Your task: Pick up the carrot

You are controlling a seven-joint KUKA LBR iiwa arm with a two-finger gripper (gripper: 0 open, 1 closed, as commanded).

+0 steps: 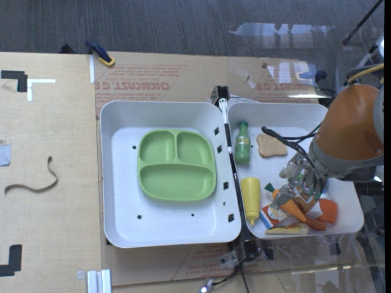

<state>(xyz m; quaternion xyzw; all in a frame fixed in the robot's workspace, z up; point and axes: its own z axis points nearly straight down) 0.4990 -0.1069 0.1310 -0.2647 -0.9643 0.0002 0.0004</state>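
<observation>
While the gripper (292, 193) hangs low over the right bin (342, 227), whether it pinches anything cannot be told; the carrot (305, 215) lies just beneath it.

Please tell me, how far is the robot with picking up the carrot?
Done: the gripper has reached into the right bin and is low over the pile of toys. In hand: it sits right by the carrot, but a grasp cannot be seen. Left: gripping the carrot and lifting it; it lies in the bin.

Red print on cardboard sheet (146, 78), reversed, roughly "CHEMCAST GP"
</observation>
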